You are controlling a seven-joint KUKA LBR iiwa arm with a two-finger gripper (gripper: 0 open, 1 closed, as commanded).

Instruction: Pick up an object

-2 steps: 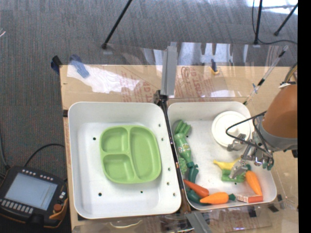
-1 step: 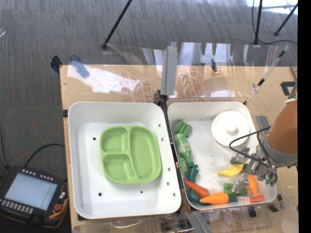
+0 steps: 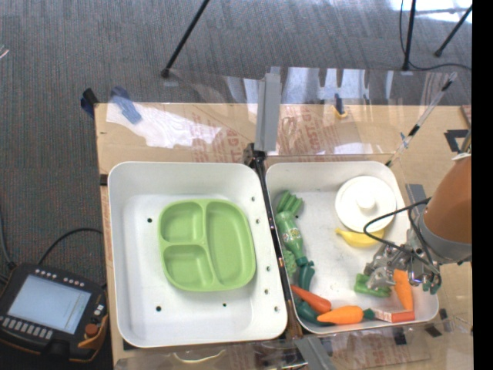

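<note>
Down at the right bin's (image 3: 308, 177) near-right corner, gripper (image 3: 393, 268) sits low over a tight clutter: small green toy piece (image 3: 370, 286), an orange carrot (image 3: 404, 289) standing beside it, w/ a second carrot (image 3: 341, 314) lying along the front wall. Can't tell if it's open or closed, or gripping anything; too small and cluttered. Risk imo: items packed so close it could grab two, or nudge one vs. the wall and come up w/ nothing. Banana (image 3: 356, 238) and white lid (image 3: 365, 203) lie just behind. Left bin holds a green divided plate (image 3: 206, 244).
</note>
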